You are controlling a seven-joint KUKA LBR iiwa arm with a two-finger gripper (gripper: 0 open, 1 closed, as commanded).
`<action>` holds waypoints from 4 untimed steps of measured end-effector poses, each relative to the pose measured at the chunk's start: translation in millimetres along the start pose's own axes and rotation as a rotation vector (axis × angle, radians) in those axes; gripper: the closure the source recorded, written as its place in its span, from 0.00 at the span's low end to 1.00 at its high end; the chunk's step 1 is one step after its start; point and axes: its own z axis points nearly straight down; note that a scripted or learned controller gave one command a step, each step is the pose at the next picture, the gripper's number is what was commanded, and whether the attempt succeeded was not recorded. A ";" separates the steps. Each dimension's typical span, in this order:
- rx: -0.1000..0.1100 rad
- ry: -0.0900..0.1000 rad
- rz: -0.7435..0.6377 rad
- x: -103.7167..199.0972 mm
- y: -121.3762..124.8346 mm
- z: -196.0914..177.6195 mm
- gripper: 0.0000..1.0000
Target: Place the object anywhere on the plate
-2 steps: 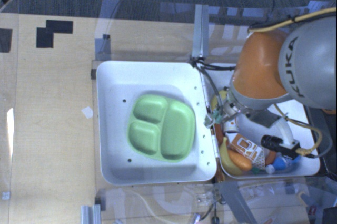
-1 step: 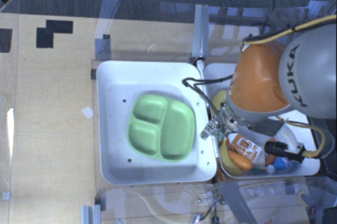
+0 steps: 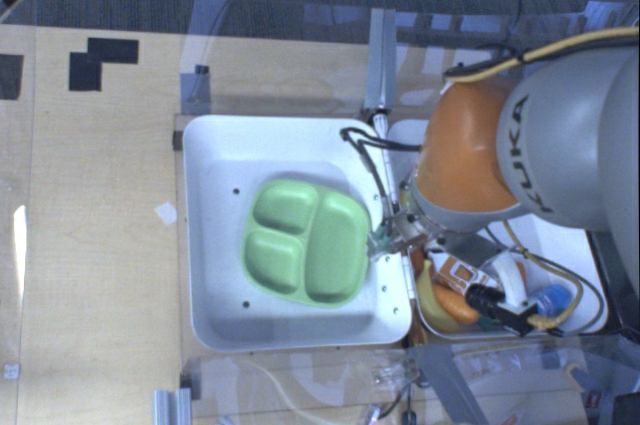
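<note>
Green plate (image 3: pixel 305 241) in left bin (image 3: pixel 215 213), gripper (image 3: pixel 392 238) at its right rim, fingers' state unclear, perhaps hidden

Green plate (image 3: pixel 305 243) in left bin (image 3: pixel 215 213); arm (image 3: pixel 520 148) over right bin's clutter (image 3: pixel 480 288).

I see my arm (image 3: pixel 560 143) reaching in from the right, its orange band bent down, with the gripper (image 3: pixel 392 238) low.
</note>
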 end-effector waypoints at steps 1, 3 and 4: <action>0.000 0.000 -0.228 -20.0 -8.6 0.0 1.00; -0.011 -0.007 -0.466 -65.5 41.8 -12.6 1.00; -0.003 -0.002 -0.395 -42.2 62.6 -0.5 1.00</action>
